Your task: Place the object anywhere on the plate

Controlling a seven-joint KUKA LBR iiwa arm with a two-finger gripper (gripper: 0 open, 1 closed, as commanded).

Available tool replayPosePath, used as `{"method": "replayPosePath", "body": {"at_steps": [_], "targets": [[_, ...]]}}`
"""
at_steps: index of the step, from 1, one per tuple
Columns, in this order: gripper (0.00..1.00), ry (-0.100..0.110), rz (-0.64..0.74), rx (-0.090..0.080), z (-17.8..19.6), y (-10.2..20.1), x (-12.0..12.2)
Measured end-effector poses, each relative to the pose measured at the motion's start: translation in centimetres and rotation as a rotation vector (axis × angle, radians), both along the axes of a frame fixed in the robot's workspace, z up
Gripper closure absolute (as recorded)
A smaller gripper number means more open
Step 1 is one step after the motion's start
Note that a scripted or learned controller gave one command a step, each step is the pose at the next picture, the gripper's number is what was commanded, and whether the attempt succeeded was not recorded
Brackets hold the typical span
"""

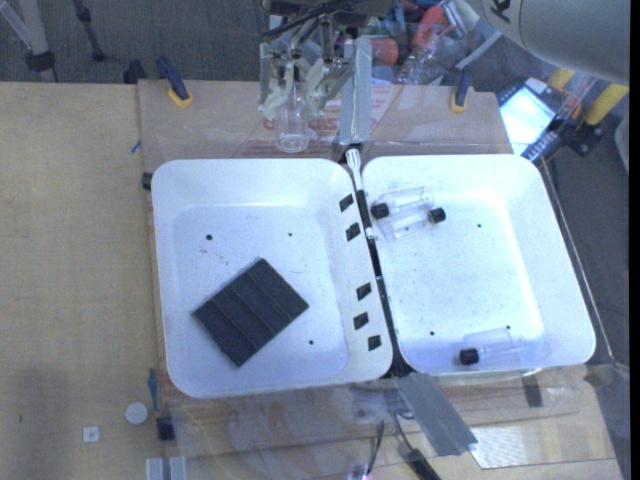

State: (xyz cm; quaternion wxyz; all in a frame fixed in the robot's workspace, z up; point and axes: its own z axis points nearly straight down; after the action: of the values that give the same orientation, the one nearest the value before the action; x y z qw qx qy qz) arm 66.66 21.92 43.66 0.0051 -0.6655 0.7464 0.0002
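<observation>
Two shallow white bins were seen side by side on a wooden bench, from above and at a slant. In the left bin a dark, ridged square plate was laid flat and turned cornerwise, well apart from the walls, probably so that it could be reached from any side. In the right bin a pair of clear vials with black caps was found near the divider, and a single capped vial lay against the near wall; one of these was judged to be the object, so nothing had yet been set on the plate. The gripper was held high beyond the far rim of the left bin, with a clear glassy piece just beneath it; whether anything was grasped could not be told. On the grey arm two dark letters were cut off by the frame edge, read as "KL" and presumably the start of a maker's name. No other writing could be read.
</observation>
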Motion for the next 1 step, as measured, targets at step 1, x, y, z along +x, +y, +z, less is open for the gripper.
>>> {"method": "replayPosePath", "body": {"at_steps": [1], "targets": [[1.00,-0.003,0.532,-0.003,-0.02,-0.52,0.02]]}}
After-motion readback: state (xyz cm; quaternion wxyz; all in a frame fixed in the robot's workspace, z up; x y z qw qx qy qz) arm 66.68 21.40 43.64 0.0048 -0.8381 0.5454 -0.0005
